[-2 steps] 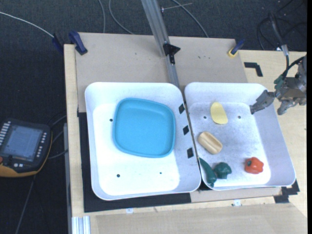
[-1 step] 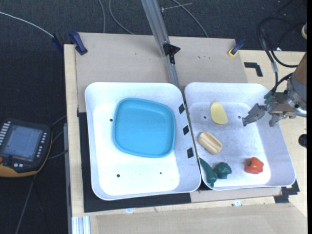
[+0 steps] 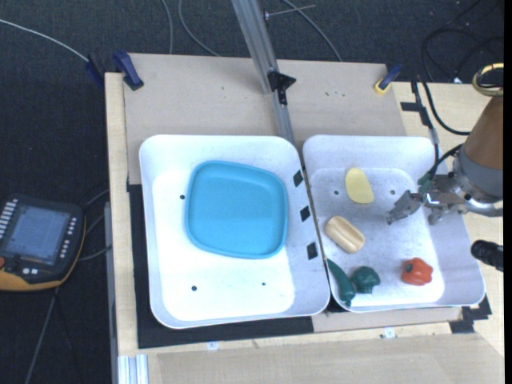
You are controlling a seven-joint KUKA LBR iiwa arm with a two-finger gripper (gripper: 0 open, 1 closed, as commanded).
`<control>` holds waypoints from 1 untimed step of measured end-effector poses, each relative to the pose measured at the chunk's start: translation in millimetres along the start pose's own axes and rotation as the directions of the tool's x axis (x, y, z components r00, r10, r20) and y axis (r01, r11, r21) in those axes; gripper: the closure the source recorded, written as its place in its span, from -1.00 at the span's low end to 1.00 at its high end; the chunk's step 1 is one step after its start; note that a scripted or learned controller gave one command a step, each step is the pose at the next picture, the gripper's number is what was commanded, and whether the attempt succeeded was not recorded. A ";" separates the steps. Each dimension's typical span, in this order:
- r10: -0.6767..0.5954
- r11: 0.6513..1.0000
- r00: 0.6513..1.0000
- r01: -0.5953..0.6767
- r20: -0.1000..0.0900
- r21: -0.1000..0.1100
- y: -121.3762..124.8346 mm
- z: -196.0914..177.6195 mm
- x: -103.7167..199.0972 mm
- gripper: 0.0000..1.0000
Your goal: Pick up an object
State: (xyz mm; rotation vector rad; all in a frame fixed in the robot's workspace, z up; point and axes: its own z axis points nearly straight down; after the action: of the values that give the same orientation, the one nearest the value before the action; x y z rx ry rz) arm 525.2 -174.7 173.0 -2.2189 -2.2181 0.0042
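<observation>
The right bin (image 3: 384, 146) holds a yellow rounded piece (image 3: 359, 186), a tan bread-like roll (image 3: 345, 234), a dark green object (image 3: 356, 281) at the front left corner and a red pepper-like item (image 3: 416, 271) near the front. My gripper (image 3: 418, 208) hovers over the bin's right half, above the bare floor between the yellow piece and the red item. Its fingers (image 3: 399, 210) are spread open with nothing between them. The arm enters from the right edge.
The left bin (image 3: 160, 238) holds a large blue square plate (image 3: 237, 209). A metal pole (image 3: 260, 34) slants in from the top to the divide between the bins. A handheld pendant (image 3: 36, 242) lies on the floor at left.
</observation>
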 end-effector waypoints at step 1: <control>-0.001 1.000 1.000 0.001 0.000 0.000 4.7 60.8 0.7 -1.00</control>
State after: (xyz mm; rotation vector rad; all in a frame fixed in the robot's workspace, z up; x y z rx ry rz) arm 529.6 -173.9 112.2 -2.2181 -2.2187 0.0039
